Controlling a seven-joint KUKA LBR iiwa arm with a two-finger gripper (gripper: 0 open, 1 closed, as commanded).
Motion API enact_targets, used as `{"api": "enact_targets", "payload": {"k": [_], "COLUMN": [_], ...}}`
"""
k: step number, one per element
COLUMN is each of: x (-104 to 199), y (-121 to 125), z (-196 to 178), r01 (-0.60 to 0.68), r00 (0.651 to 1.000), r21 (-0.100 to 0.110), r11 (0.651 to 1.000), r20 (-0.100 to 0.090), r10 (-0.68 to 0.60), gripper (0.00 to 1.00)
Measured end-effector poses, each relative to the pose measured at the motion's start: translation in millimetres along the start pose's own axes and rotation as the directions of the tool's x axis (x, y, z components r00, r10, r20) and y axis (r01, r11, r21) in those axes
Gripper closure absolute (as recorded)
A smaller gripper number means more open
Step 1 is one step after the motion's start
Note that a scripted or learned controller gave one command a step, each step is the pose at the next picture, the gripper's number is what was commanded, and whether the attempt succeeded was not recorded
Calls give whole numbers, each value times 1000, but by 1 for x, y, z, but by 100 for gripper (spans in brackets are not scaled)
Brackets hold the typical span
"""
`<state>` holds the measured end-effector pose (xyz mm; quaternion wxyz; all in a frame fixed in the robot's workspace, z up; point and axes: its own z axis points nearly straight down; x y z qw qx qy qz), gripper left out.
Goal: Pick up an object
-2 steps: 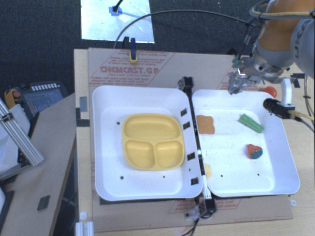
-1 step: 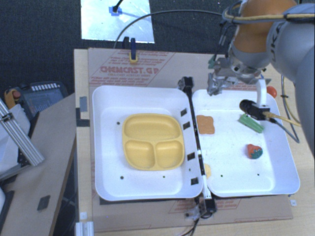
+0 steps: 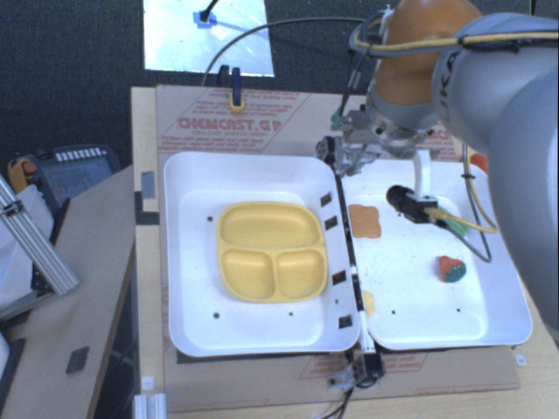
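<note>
Altogether one yellow tray (image 3: pixel 269 260), two white bins (image 3: pixel 188 225).

bins: two shallow white bins, left bin (image 3: pixel 188 182) and right bin (image 3: pixel 489 321), touched along their inner edges | base: brown cardboard sheet (image 3: pixel 262 116) lay under both | rear: shiny metal plate (image 3: pixel 175 24) sat on dark floor | left: wooden side table (image 3: pixel 87 260) carried an aluminium rail (image 3: pixel 35 243) and a dark keypad unit (image 3: pixel 74 177)

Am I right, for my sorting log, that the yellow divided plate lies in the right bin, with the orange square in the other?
Not quite. In the camera view the yellow divided plate lies in the left bin; the orange square is in the right bin.
</note>
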<state>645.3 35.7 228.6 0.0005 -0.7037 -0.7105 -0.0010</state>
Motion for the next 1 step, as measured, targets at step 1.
{"api": "enact_targets", "payload": {"k": [1], "x": [55], "y": [4], "z": [-7], "r01": [1], "r00": [1000], "r21": [-2], "r11": [1000], "r20": [0], "r10": [-1], "gripper": [100]}}
